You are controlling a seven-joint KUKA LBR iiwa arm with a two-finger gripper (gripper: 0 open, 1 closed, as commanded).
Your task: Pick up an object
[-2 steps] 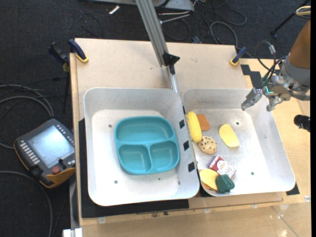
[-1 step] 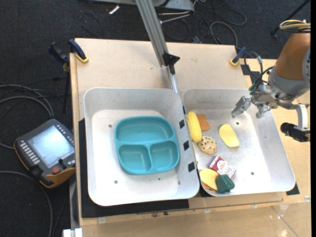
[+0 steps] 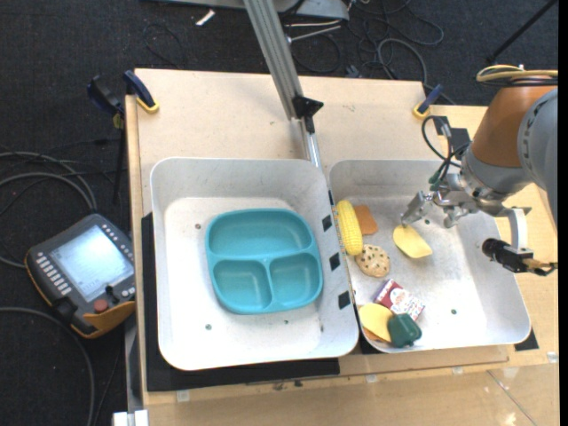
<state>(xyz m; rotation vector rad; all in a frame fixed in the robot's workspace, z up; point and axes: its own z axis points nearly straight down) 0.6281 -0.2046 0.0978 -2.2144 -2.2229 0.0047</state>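
While the gripper [image 3: 424, 213] hangs low over the right bin [image 3: 461, 327], its two fingers stand spread apart with nothing between them. Nearest target: yellow chip-shaped piece [image 3: 413, 243], lying flat on the bin floor just below and slightly left of the fingertips, close but apart. Its long axis runs from upper left to lower right. Judgement: a short drop toward the near edge would bring the jaws over it; closing across the narrow width looks best. Corn cob [image 3: 350, 226] and cookie [image 3: 374, 260] lie farther left, by the bin's wall. Blue tray [image 3: 264, 260] sits in the left bin.
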